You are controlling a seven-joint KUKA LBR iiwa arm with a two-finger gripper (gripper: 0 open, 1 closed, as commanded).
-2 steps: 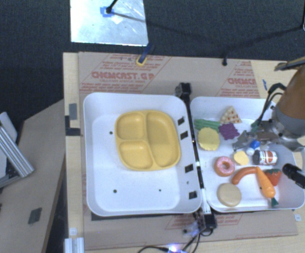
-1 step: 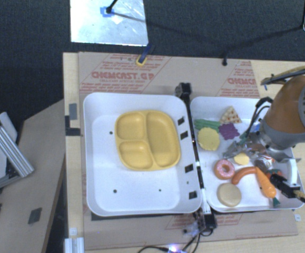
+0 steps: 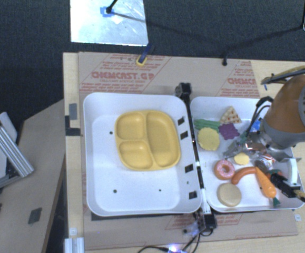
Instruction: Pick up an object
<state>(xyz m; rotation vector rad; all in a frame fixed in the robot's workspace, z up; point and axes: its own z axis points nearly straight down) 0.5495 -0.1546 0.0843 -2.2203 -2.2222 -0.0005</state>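
Hovered end effector (image 3: 242, 151) just above small yellow piece (image 3: 242, 159), donut (image 3: 225, 168) beside; grip state unclear, nothing lifted yet.

Right bin (image 3: 286, 207) holds toy food: pink donut (image 3: 225, 169), orange carrot (image 3: 265, 183), tan bun (image 3: 229, 194), yellow disc (image 3: 208, 138), purple piece (image 3: 228, 130), cracker wedge (image 3: 229, 115).

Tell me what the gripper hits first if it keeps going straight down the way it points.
Likely the small yellow piece just under the gripper, beside the pink donut; height above it is hard to judge from this slanted view.
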